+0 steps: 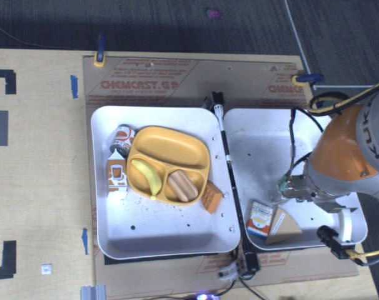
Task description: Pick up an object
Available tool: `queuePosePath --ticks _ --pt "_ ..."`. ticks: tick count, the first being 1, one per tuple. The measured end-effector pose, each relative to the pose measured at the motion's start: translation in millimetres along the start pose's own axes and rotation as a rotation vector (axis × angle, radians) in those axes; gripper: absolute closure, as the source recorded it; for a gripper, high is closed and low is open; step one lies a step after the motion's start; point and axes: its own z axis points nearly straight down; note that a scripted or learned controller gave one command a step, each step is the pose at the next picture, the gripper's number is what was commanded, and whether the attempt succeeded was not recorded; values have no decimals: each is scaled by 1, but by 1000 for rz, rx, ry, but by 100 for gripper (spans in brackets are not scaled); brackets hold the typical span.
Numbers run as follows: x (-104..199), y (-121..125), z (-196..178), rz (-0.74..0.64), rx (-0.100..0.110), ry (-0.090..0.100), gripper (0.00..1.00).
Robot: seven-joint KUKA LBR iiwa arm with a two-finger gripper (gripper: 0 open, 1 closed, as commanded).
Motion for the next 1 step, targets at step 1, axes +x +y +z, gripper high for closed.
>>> queuePosePath --ticks 1 --pt "141 -4 -86 -11 22 19 100"
